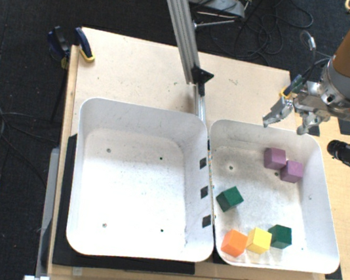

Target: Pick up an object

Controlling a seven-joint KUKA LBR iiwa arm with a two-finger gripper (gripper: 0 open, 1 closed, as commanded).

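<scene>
Purple cubes [282,165], a touching pair, lie in the upper part of the right bin [327,221], nearest the hand [291,121]. They sit at about six o'clock from the hand, which hangs over the bin's far rim, fingers spread wide and holding nothing.

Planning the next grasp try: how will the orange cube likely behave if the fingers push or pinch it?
The small orange cube looks rigid with flat faces, so it should slide, not roll. It touches the yellow cube, so a push would probably shift both. Near the white bin's front rim, it may jam there.
</scene>
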